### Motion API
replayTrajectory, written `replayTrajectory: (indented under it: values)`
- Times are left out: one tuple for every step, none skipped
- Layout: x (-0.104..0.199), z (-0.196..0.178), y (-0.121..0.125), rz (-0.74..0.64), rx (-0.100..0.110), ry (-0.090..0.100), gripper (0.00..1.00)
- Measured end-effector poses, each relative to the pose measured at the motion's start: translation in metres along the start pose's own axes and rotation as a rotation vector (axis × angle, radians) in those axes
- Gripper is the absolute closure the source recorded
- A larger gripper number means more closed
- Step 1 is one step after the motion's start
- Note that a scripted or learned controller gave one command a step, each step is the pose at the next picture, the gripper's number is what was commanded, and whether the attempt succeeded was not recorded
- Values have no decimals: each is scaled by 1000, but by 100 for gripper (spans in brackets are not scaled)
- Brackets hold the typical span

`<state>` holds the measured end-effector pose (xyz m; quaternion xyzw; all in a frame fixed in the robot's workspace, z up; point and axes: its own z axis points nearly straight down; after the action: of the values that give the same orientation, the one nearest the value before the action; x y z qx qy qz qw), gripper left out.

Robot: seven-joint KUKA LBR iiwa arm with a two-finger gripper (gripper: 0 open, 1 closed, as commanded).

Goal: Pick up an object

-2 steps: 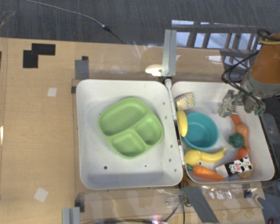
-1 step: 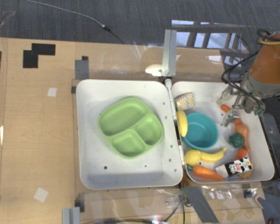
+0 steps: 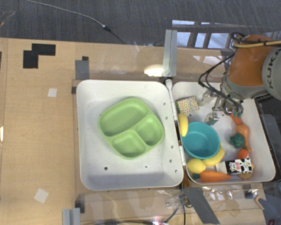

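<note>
On the pale wooden worktop [image 3: 33, 139] the left bin [image 3: 91, 172] carries a light green divided plate [image 3: 131, 127] with three compartments, lying flat and turned a little off square near the bin's middle. Just past the shared rim, the right bin [image 3: 267, 165] is crowded. Against its left wall a yellow banana-like piece [image 3: 183, 124] stands on edge, and behind it sits a small speckled yellow-and-white packet [image 3: 188, 106]. A teal bowl [image 3: 201, 139] sits upright with its mouth open to the camera, touching the banana piece on one side and resting over yellow fruit shapes [image 3: 197, 164] at its near edge. Along the near wall lies an orange carrot [image 3: 215, 176], and beside it a small black-and-white cow-patterned box [image 3: 239, 165]. Toward the right wall a dark green lump [image 3: 237, 140] lies between orange carrot-like pieces [image 3: 240, 128]. The claw [image 3: 219, 110] hangs in the far half of this bin, just behind the bowl's far right rim and near the upper carrot piece, under the arm's orange band [image 3: 246, 64]. Whether it is parted or closed cannot be told, and nothing is visibly held in it.
</note>
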<state>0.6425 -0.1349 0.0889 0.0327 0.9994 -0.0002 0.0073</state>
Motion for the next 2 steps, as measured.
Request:
replayTrajectory:
  values:
    - [-2,0,-74,35,3,3,0]
    - [25,0,-72,33,2,5,0]
